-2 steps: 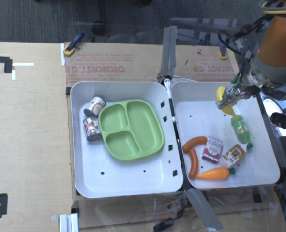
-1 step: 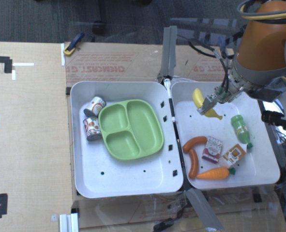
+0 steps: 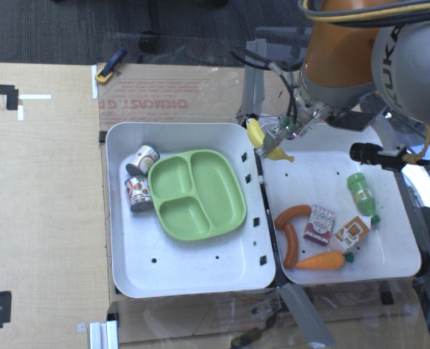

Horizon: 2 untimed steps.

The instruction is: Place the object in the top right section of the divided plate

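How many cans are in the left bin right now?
2. Both sit left of the green divided plate in the left bin: one can by the plate's upper left edge, the other can just below it. The plate may hide more.

You see divided plate (image 3: 198, 193): green plastic, smooth, soft sheen. Bins (image 3: 193, 271): white plastic, smooth, semi-gloss. Worktop (image 3: 40, 217): pale wood-look laminate, matt. Two cans (image 3: 140, 177): metal with printed paper labels. Banana (image 3: 256, 134): yellow, glossy plastic look. Bottle (image 3: 361, 193): green, shiny plastic. Arm's orange band (image 3: 345, 31): smooth, glossy.
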Each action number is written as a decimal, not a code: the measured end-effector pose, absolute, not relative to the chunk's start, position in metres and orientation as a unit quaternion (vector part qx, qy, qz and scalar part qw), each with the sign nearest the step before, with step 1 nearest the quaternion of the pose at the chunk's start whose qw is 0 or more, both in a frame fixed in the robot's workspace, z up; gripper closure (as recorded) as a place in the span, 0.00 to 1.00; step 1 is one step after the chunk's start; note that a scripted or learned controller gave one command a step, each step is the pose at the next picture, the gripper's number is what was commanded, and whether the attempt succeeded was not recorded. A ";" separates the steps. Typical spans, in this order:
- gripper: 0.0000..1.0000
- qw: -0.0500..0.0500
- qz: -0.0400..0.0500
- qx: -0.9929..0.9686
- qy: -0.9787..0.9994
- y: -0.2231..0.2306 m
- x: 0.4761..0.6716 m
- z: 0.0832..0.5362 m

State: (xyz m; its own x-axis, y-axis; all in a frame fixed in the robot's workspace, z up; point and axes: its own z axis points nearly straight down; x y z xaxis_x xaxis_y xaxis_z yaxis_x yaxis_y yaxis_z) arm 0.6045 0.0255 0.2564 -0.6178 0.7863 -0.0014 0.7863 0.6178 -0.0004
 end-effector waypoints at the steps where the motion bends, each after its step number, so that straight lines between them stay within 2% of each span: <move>1: 1.00 0.001 -0.001 0.438 0.899 0.024 0.605 0.265; 2: 1.00 -0.001 -0.001 0.427 0.904 0.092 0.613 0.232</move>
State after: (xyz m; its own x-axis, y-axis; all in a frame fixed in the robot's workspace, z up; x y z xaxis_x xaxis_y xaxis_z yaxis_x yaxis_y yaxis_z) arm 0.6129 0.0918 0.2315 -0.6347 0.7728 -0.0001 0.7728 0.6347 -0.0026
